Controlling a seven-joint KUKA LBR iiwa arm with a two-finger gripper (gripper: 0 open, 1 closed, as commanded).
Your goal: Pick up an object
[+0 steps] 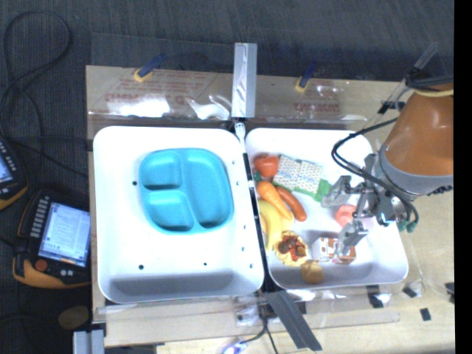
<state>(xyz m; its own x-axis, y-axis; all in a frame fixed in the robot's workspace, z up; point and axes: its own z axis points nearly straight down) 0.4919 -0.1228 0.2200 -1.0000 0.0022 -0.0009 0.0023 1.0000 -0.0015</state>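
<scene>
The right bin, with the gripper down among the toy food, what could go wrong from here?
The gripper is low in the right bin, close to a pink piece and a small packet, so it may nudge one aside. The carrot, banana and hot dog lie crowded, so a grab there could catch two.

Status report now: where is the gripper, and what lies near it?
Gripper low over right bin, grip unconfirmed. Pink object beside the gripper. Carrot, banana further left; blue tray in left bin.
</scene>
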